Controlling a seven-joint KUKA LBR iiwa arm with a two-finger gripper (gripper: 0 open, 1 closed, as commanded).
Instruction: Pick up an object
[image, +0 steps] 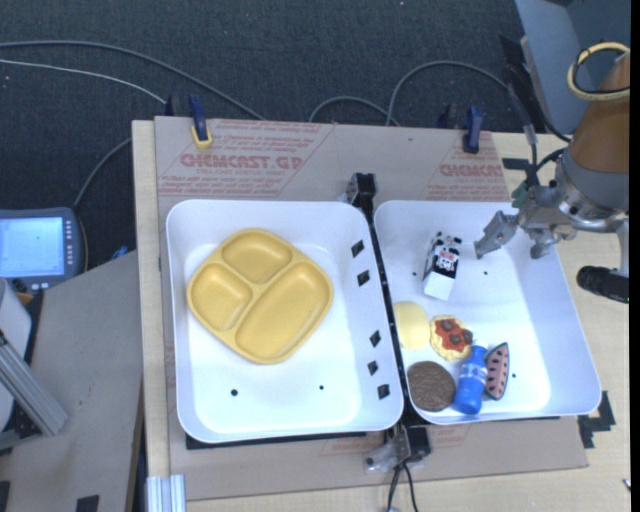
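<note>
Arm's (600, 130) upper part cut off top right.

Two bins are sitting side by side on a board (300, 150) clamped to the bench: the left bin (190, 330) is holding a divided tray (260, 293), lying toward its left and rear. In the right bin (560, 320), a small carton (441, 266) is lying toward the rear left, apart from a cluster crowding the front left corner: a round piece (411, 322) beside the dividing wall, a pizza slice (451, 338) just right of it, a cookie (431, 384) in front, then a bottle (470, 382) and a slim wedge (497, 370) further right. The gripper (518, 238) is hanging over the rear right of that bin
</note>
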